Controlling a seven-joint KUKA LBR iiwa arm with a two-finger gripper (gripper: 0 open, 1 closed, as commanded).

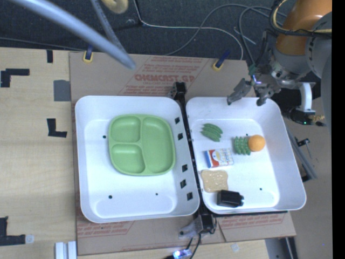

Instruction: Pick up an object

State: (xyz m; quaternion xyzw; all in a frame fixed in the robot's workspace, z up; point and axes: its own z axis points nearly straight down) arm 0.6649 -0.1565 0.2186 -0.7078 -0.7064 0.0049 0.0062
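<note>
While my gripper (249, 92) hangs over the top rim of the right bin (280, 117), fingers spread wide and holding nothing | toys lie apart so I can grab one — orange ball (257, 143) nearest | green tray (143, 144) fills left bin (91, 161).

open tool (249, 94) above right bin (280, 193), green tray (142, 145)

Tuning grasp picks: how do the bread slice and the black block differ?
The bread slice is tan, flat and roughly square; the black block is dark, smaller and oblong. The slice sits nearer the bin divider, the block nearer the bin's front edge. Both lie in the right bin, close together.
</note>
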